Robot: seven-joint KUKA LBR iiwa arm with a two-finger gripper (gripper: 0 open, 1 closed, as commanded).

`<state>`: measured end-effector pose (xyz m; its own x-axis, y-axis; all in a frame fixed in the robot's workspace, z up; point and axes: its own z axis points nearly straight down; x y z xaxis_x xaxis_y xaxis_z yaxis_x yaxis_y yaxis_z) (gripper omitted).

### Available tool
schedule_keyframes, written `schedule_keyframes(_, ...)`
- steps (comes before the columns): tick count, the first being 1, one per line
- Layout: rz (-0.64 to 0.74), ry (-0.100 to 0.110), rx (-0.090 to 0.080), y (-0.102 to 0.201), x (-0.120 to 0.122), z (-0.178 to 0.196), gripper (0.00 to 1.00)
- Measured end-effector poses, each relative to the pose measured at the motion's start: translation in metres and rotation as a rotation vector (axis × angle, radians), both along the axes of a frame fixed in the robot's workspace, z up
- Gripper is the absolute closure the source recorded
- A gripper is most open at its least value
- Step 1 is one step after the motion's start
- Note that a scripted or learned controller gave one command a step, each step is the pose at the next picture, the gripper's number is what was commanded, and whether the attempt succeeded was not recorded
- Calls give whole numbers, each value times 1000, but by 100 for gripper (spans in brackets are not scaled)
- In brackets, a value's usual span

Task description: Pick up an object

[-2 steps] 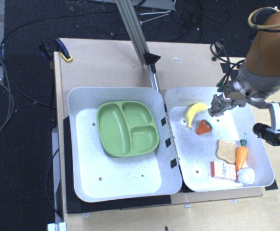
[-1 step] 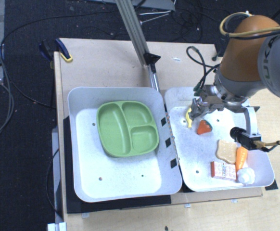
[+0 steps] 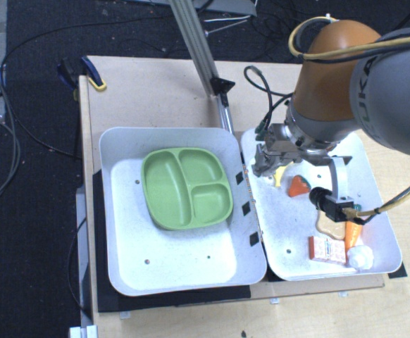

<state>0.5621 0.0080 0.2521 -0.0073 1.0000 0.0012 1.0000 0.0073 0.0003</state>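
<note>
From the overhead camera, the end effector (image 3: 270, 162) hangs low over the right bin (image 3: 282, 224), near its upper left corner, likely lining up on the small yellow piece (image 3: 278, 177) just beneath; whether it is apart or together I cannot tell. A red piece (image 3: 299, 186), a patterned packet (image 3: 327, 249) and an orange tube (image 3: 352, 232) lie nearby. The green divided plate (image 3: 188, 187) sits alone in the left bin (image 3: 170, 263).

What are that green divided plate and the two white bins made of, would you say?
The green divided plate looks like moulded plastic: one even colour, rounded compartment walls, a soft matte sheen. The white bins may be thin formed plastic or coated sheet, with rolled rims and a faintly speckled floor; the view leaves that open.
</note>
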Motion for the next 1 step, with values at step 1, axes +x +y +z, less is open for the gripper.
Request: schedule_keyframes(1,0,3,0,49,0,-19,100)
